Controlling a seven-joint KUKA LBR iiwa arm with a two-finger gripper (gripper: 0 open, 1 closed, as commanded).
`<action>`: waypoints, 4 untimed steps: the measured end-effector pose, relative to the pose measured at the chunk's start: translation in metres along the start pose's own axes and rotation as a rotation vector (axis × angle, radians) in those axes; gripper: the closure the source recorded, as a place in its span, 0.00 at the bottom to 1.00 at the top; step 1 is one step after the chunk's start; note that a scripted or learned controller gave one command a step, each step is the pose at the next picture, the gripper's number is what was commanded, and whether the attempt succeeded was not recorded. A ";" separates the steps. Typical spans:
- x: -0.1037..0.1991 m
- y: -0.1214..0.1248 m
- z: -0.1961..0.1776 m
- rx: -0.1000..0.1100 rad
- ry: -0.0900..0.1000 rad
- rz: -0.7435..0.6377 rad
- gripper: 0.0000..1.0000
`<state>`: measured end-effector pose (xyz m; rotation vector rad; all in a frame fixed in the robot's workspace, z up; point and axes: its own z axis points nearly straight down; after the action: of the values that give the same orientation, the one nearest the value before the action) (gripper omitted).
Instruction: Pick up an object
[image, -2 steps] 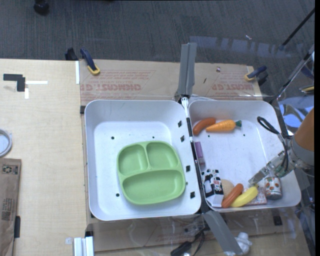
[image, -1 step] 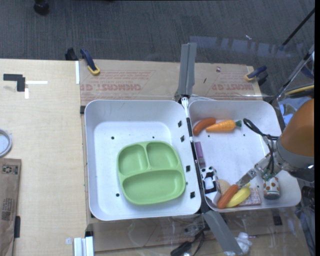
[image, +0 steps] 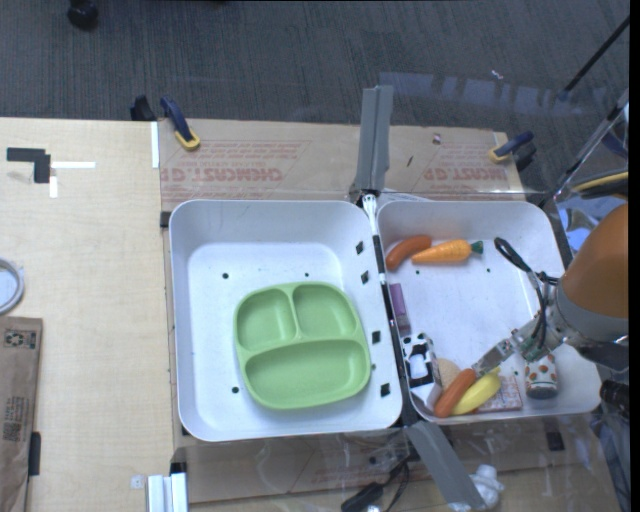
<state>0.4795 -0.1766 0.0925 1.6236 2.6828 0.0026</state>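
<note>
Camera view: the gripper (image: 503, 352) is seen low in the right bin (image: 470, 295), fingers slanted down-left toward the front corner; whether they are apart or closed cannot be told, and nothing is seen between them. Just beside the tips a banana (image: 478, 392) lies against a hot dog (image: 453, 393), both long axes running lower-left to upper-right. A carrot (image: 441, 252) lies near the rear wall, its axis near horizontal, green end pointing right. A green divided plate (image: 302, 344) is seen in the left bin (image: 200, 300).

One fixed overhead camera looks down slantwise on both bins (image: 190, 300).
</note>
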 end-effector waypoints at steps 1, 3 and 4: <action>-0.015 -0.009 0.000 0.003 0.002 0.049 0.00; 0.007 0.001 -0.004 0.006 0.004 0.198 0.00; -0.036 -0.019 0.001 0.004 0.011 0.198 0.00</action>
<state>0.4788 -0.2172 0.0916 1.8880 2.5178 0.0075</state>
